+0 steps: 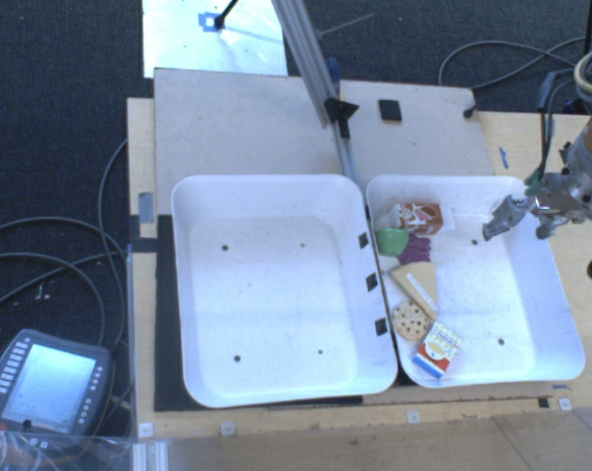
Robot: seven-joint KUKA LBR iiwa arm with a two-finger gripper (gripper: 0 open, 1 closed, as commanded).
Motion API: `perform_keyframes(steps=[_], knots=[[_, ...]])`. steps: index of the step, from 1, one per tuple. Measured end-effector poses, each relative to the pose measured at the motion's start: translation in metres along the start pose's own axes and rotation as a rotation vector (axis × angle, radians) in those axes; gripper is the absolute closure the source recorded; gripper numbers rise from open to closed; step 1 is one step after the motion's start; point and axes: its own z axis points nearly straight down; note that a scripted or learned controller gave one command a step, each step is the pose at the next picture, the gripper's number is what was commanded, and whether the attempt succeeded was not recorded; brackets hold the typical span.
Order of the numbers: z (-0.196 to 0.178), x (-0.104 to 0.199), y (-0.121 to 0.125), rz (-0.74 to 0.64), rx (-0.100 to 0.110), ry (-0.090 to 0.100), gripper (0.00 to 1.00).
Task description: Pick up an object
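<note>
You see two shallow white bins side by side on the bench. The left bin [276, 283] has only its bare white floor with a few small dark dots. The right bin [511, 312] holds a small group of objects, all gathered along its left wall.

At the top of this group lies a brown and white packet [420, 218]. Just beside it, lower and to the left, there is a green round object [392, 240], and a purple object [417, 251] touches it on the right. Below them a pale yellow wedge [418, 285] lies flat, and under it a round cookie with dark spots [409, 319]. The lowest object is a small box in red, white and blue [436, 349], near the front edge of the bin.

The gripper [519, 218] hangs over the upper right part of the right bin, well apart from the objects. Its fingers [499, 222] point to the left and look separated, with nothing between them.

On the floor at the lower left you see a teach pendant [45, 381] with a bright screen.
</note>
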Motion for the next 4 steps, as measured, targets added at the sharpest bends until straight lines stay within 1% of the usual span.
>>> perform_keyframes(steps=[1,2,3,4], knots=[[-0.011,0.000,0.000,-0.001,-0.001,0.000,1.00],[-0.091,0.034,-0.017,-0.003,-0.007,0.000,1.00],[-0.075,0.049,0.022,-0.002,0.001,0.000,1.00],[-0.046,0.107,0.040,-0.005,0.002,0.001,1.00]])
